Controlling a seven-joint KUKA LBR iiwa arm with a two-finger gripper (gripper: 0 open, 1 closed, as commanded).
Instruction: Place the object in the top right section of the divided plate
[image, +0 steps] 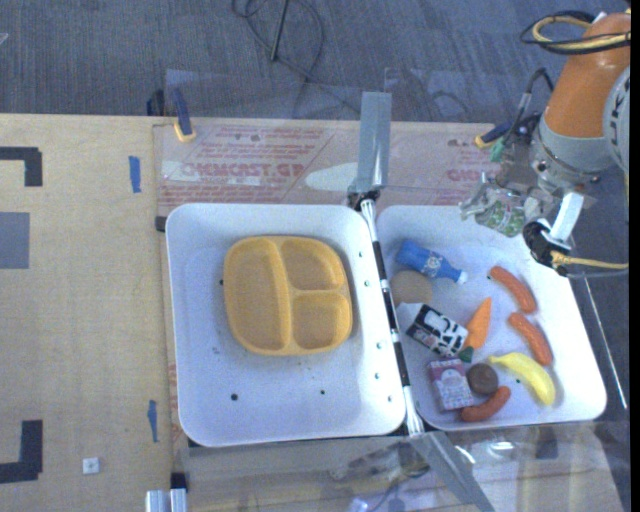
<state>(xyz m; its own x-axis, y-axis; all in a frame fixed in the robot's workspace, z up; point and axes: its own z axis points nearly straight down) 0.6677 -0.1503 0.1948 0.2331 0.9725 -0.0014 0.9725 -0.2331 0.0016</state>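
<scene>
The yellow divided plate (288, 295) lies flat in the left white bin (200, 400).

Blue tape (134, 173) on wooden bench (80, 300)

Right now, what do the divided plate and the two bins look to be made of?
The divided plate looks like moulded plastic, matte yellow-orange: one even colour, rounded ridges between sections, little glare. The left bin and right bin look like smooth white plastic or coated trays, with rounded corners and soft shine on their rims; which of the two cannot be told.
</scene>
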